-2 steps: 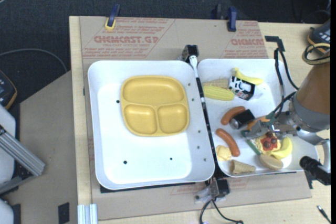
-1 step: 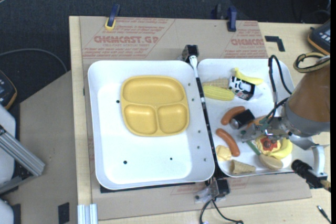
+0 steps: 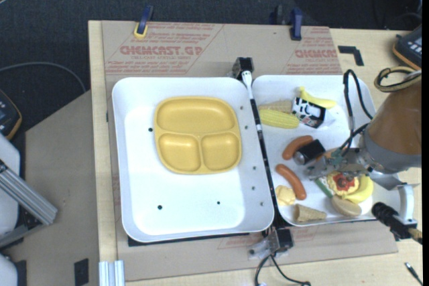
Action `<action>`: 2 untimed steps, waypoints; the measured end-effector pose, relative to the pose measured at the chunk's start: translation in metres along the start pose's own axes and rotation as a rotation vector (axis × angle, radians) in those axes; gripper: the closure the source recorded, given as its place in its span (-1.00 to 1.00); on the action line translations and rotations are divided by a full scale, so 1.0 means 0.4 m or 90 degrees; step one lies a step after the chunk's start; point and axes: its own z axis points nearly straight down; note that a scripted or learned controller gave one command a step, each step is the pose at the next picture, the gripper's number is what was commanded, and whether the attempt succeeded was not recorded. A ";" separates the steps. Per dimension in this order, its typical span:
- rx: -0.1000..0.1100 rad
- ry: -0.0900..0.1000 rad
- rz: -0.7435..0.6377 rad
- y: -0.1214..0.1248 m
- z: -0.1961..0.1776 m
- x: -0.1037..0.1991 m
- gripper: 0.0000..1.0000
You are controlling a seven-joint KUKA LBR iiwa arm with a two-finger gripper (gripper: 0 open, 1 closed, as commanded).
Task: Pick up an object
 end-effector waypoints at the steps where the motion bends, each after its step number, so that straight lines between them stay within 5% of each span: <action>1: -0.008 -0.009 0.004 0.006 -0.026 -0.014 1.00; 2: 0.013 0.006 -0.001 -0.007 -0.141 -0.008 1.00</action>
